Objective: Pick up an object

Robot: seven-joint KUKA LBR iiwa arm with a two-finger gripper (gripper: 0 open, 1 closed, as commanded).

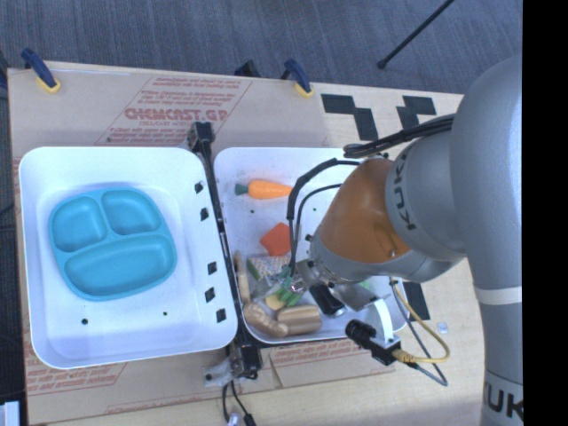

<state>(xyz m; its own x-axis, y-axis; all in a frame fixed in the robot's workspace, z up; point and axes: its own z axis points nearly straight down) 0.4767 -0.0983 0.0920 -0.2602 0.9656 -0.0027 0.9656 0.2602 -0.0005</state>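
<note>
Because a pick is intended, the gripper (pixel 297 284) is lowered over the pile of small items (pixel 277 304) at lower centre. A blue plate (pixel 112 240) is held by the left bin (pixel 35 238); a carrot (pixel 269 189) lies in the right bin (pixel 232 169). Its grip cannot be told.

Plainly a robotics lab — not a home or a shop. Shown by the grey industrial arm (pixel 461 193) with its orange band and loose cables, reaching over a bench (pixel 177 105) lined with printed cardboard held down by blue clamps (pixel 40 69). Also by two white bins (pixel 40 264) set side by side, one bearing a blue divided plate (pixel 111 242), the other a heap of toy food (pixel 280 304) — and by grey carpet (pixel 133 11) with a black stand leg (pixel 426 20) beyond.
</note>
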